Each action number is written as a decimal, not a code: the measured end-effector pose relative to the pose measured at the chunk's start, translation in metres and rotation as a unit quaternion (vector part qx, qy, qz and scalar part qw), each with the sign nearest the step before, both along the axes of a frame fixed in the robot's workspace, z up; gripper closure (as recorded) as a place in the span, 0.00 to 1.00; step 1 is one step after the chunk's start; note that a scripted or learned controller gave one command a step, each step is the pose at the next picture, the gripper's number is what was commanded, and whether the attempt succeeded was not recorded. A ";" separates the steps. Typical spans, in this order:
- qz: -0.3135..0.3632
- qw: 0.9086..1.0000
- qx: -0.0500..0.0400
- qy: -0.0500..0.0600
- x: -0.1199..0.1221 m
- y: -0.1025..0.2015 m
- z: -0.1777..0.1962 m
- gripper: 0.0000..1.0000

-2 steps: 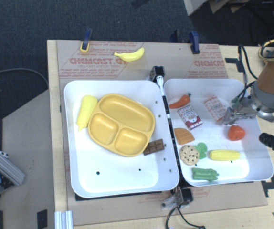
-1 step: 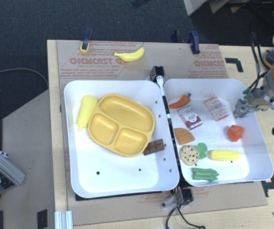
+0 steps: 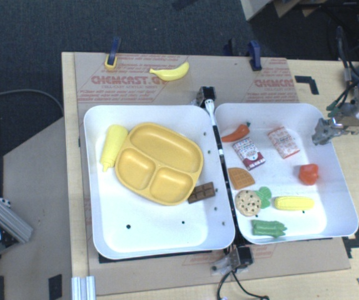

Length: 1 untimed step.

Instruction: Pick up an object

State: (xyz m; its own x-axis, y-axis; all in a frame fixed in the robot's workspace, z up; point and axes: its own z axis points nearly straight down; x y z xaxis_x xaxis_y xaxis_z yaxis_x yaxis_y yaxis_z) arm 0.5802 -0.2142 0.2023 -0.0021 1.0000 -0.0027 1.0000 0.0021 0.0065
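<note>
The claw (image 3: 323, 134) hangs over the right rim of the right bin (image 3: 345, 186); nothing is between its fingers, and I cannot tell if they are spread or pressed together. Nearest to it, toward the left, lies a red-white packet (image 3: 283, 142), and just below the claw is a red tomato (image 3: 308, 174). Further left are a chili pepper (image 3: 236, 132) and a small card box (image 3: 249, 153). Below them lie a corn cob (image 3: 293, 203), a cookie (image 3: 247, 202) and a green vegetable (image 3: 268, 228). Far left, the other bin (image 3: 104, 230) carries a yellow divided plate (image 3: 159, 162)
</note>
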 end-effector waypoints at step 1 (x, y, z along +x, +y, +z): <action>0.000 1.000 0.000 0.000 0.001 0.000 0.025 1.00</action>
